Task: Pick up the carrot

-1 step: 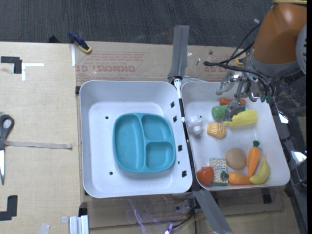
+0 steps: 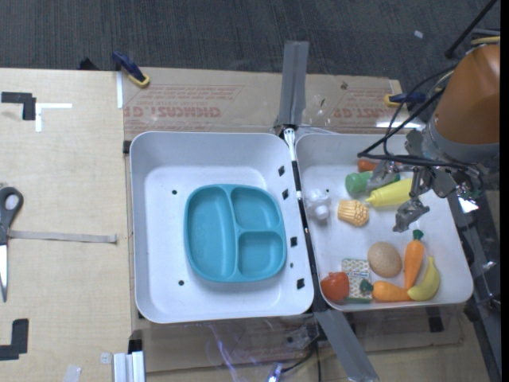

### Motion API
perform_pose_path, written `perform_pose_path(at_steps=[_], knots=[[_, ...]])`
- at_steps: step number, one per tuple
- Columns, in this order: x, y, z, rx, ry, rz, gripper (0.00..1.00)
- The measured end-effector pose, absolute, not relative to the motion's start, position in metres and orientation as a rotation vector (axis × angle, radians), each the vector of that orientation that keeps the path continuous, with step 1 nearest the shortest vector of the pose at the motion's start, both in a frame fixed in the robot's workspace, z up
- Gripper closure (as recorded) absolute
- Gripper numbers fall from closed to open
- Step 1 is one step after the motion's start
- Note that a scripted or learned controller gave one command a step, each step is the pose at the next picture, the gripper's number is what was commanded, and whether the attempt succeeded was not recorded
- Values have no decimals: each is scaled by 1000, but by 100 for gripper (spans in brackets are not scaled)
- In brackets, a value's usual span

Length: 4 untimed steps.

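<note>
The slender orange plastic carrot with green top [image 2: 413,260] is lying in my right white bin [image 2: 457,237], just below my two-finger gripper [image 2: 414,205], whose fingers are hanging slightly parted, gripping nothing. Both bins are sitting on a pale wooden bench [image 2: 64,197] beside dark carpet [image 2: 199,14].

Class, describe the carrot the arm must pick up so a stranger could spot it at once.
Look in the right bin, near its front right corner. The carrot stands nearly upright between the tan egg and the yellow banana, below the gripper. Its green top distinguishes it.

Robotics lab, taped bench [image 2: 56,213], white bins [image 2: 143,237], cables [image 2: 477,30]
</note>
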State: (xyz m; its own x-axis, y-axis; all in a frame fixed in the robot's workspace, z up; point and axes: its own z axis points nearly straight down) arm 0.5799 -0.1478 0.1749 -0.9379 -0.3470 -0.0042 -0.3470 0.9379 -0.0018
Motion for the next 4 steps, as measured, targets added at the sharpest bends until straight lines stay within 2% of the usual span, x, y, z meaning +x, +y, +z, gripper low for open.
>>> perform_pose_path(at_steps=[1,2,3,4], knots=[[531,-210,92,-572,3085,-2,0],[534,-209,104,-578,3077,-7,100],[534,-209,104,-577,3077,-7,0],[537,-208,114,-580,3070,-11,100]])
